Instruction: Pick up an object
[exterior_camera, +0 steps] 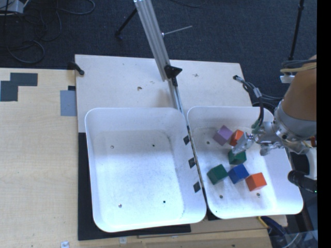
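The pale wooden bench (36, 154) carries two shallow white bins side by side, with a slanted aluminium rail (155, 40) rising from between their far ends. The left bin (98, 133) has a bare, lightly speckled floor; the right bin (284, 203) holds all the small blocks, gathered in its middle. The arm (302, 105) enters from the right edge, its orange band showing above a grey wrist, and bends down and leftward over the right bin's far right side, so that the gripper (239, 150) sits low among the blocks. It hangs directly over a dark green block (238, 158), of which only the lower part shows beneath the metal fingertips; whether the fingers are spread or closed, or clasp that block, cannot be told from this slant. Just left of the gripper, an orange-red block (236, 136) stands touching or nearly touching a lilac block (223, 135), the pair lying towards the far side of the cluster. Nearer the camera, a blue cube (238, 173) lies just below the dark green block, and a second green cube (217, 174) sits beside it on the left, close to the wall that the two bins share. An orange cube (256, 181) lies to the right of the blue one, a little apart, with its top face catching the light.
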Motion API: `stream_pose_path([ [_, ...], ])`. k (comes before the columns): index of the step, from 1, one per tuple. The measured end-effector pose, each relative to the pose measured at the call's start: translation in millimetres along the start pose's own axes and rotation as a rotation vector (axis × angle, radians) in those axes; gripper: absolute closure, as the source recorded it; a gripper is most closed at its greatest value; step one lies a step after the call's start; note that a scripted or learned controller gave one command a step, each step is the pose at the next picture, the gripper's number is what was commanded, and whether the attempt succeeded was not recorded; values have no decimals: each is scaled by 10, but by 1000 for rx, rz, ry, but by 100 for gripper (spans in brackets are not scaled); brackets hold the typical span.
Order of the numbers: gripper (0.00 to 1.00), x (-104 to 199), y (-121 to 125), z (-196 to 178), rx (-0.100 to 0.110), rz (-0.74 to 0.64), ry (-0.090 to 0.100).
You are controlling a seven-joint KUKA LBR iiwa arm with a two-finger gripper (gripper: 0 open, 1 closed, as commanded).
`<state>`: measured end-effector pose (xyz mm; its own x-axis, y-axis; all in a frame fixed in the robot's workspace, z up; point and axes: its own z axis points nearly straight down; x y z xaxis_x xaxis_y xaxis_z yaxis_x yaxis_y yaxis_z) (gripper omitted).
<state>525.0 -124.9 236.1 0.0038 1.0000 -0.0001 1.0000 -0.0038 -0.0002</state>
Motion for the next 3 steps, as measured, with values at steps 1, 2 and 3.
stream_pose_path([
  [1, 0, -17, 78, 1114, -21, -3, -7],
  [2, 0, 32, 69, 1170, -25, -1, -9],
  [3, 0, 43, 63, 1183, -28, 0, -11],
])
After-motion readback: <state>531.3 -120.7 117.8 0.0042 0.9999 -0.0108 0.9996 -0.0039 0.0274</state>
